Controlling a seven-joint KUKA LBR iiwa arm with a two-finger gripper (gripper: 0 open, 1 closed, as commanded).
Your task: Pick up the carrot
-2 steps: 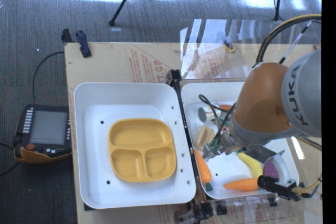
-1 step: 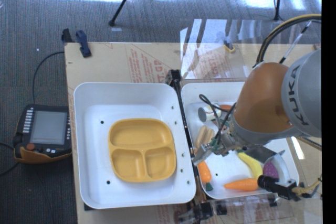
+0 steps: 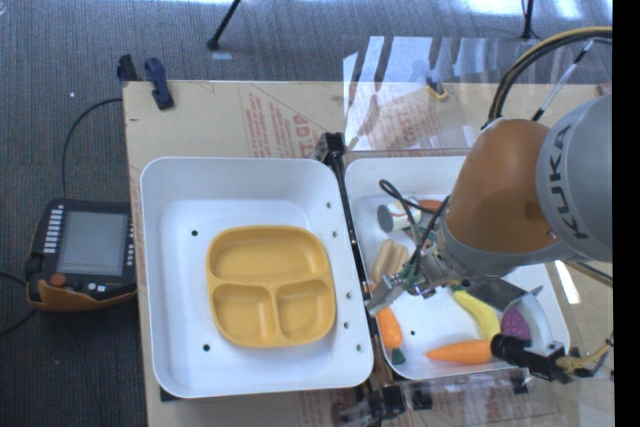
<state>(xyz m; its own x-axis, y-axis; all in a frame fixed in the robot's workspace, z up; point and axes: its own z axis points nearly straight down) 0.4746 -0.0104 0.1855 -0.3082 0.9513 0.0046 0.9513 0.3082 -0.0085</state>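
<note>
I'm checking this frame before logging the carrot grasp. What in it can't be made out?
- Gripper: its fingers sit under the arm's wrist and cables, so open or shut is unreadable.
- Carrots: one lies whole; another orange piece is too small to confirm.
- Right bin: the arm covers much of its floor.
- Purple item: part hidden, identity unclear.

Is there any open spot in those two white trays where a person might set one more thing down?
Yes, mostly on the left. The left bin has bare white floor all round the yellow divided plate. The right bin is crowded: carrot, smaller carrot, banana and the arm's tool leave only slivers.
</note>
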